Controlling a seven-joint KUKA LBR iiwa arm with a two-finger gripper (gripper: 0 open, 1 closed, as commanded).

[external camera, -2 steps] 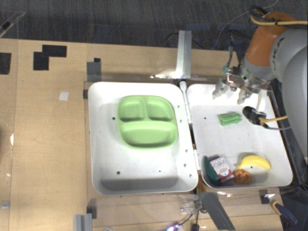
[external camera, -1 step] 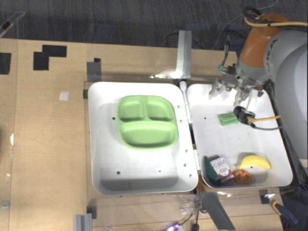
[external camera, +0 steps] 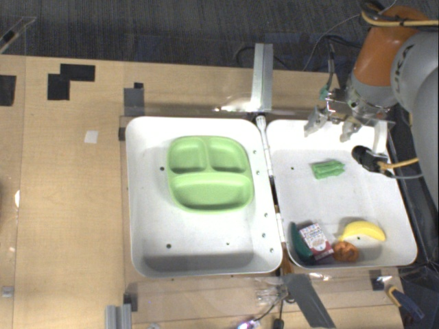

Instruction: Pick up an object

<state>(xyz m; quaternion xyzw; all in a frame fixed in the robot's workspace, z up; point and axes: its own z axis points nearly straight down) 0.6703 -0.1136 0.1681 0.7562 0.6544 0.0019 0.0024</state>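
I see the fingers (external camera: 330,123) spread apart over the far edge of the right bin (external camera: 405,214), nothing between them. Just below the fingers, toward me, a small green block (external camera: 327,169) lies flat on the bin floor, apart from them. Farther below, in the near corner, sit a yellow banana (external camera: 363,232), a small printed box (external camera: 314,237) and an orange-brown lump (external camera: 347,251). Off to the fingers' left, a green divided plate (external camera: 209,173) rests in the left bin (external camera: 147,184).

Even, bright overhead light. Soft shadow along the left bin's (external camera: 137,184) near wall. Glare on the table (external camera: 233,105) behind it. Slightly soft focus throughout.
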